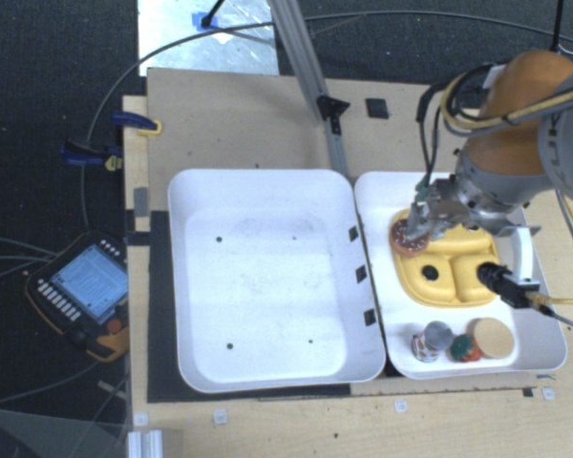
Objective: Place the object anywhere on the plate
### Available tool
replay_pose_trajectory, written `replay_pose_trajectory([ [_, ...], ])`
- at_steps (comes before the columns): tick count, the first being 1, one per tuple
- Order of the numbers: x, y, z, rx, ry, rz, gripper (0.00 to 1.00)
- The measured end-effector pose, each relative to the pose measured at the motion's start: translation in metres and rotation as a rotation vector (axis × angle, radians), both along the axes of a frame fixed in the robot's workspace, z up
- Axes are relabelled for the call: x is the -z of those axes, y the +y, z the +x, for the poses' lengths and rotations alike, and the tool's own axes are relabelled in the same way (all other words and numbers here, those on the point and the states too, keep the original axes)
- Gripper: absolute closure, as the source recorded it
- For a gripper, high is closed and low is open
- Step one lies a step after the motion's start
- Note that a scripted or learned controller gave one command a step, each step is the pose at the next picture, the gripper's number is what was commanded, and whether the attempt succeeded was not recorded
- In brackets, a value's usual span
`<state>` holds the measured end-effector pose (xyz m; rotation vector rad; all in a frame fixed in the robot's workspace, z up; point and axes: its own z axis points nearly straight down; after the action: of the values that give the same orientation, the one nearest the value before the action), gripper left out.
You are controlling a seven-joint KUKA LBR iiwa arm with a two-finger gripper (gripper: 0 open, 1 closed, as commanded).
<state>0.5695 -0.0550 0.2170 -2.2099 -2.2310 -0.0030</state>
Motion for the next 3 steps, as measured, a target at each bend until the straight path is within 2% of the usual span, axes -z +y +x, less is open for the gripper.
replay_pose_trajectory([
  [1,-0.011,0.056,-0.017,-0.002,0.0,0.001,1.0],
  [2,0.0,0.109,-0.032,0.0,0.001,-0.001,1.0],
  [3,-0.014,0.158,-0.05,-0.001,0.0,0.001,1.0],
])
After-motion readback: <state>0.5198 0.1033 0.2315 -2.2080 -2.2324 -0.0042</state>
